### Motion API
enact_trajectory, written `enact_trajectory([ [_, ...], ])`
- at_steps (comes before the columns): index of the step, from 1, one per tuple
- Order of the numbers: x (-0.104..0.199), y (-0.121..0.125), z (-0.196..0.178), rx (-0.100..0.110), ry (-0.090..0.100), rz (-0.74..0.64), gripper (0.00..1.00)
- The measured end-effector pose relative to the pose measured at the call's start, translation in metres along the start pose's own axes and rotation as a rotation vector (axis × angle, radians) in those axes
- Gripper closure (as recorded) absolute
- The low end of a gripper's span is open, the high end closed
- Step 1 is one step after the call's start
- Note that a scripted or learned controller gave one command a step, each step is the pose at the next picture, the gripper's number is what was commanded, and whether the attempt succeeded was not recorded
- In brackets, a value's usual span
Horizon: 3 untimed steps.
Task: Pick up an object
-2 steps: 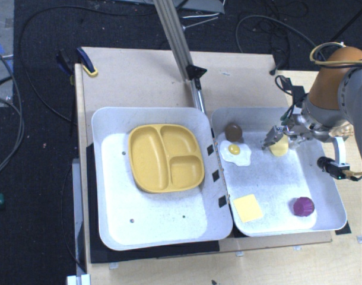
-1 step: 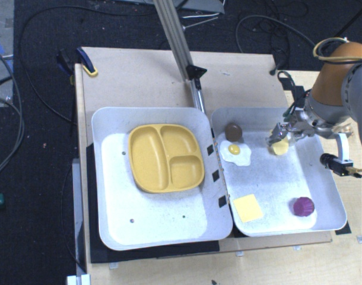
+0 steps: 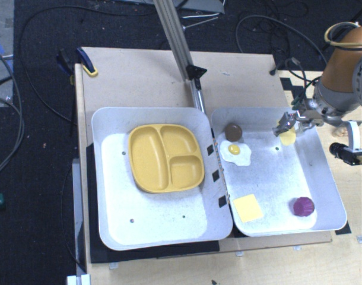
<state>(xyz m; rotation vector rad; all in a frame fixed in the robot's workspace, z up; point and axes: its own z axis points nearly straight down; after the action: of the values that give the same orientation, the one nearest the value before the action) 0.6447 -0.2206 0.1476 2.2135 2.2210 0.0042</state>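
Hovering at the right white bin's far edge, your two-finger gripper touches a small pale yellow lump just beneath it; you cannot tell whether it grasps.

We see the gripper over the right bin's far edge, the egg to its left, the divided plate farther left in the left bin.

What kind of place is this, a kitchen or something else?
Most likely a robotics lab, not a kitchen. The food, such as the fried egg and cheese slice, looks like toys in white bins, a robot arm reaches in, and loose cables lie on the dark floor around the bench.
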Motion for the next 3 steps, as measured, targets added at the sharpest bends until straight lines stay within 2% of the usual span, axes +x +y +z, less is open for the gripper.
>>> enact_trajectory([
  [2, 0.004, 0.003, -0.118, -0.001, 0.0, 0.0, 1.0],
  [3, 0.047, -0.011, -0.118, 0.006, 0.003, -0.003, 1.0],
])
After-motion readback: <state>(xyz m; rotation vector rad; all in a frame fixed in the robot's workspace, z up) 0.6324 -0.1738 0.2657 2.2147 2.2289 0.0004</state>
